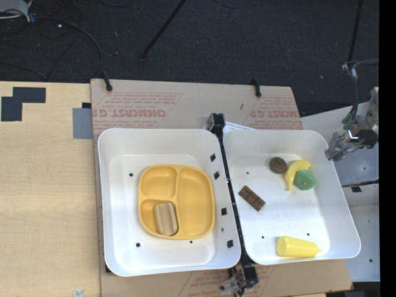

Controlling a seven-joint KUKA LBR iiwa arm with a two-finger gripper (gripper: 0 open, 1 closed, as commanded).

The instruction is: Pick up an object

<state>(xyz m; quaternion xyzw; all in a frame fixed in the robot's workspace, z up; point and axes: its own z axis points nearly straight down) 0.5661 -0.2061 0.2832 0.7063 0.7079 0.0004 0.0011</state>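
The chocolate bar (252, 198) lies flat in the right bin (346, 228), apart from the brown cookie (278, 164), banana (296, 171) and green disc (304, 180) clustered further back. Being so thin, I judge it likely to slip a pinch; whether the gripper (339, 146), at the bin's right rim, is open or shut I cannot tell.

- You're looking down from one fixed camera above the bench (43, 197), tilted slightly, far enough to frame both bins.
- Left bin (117, 153) and right bin (334, 228) sit centre-frame, dark floor (185, 36) beyond the bench's far edge.
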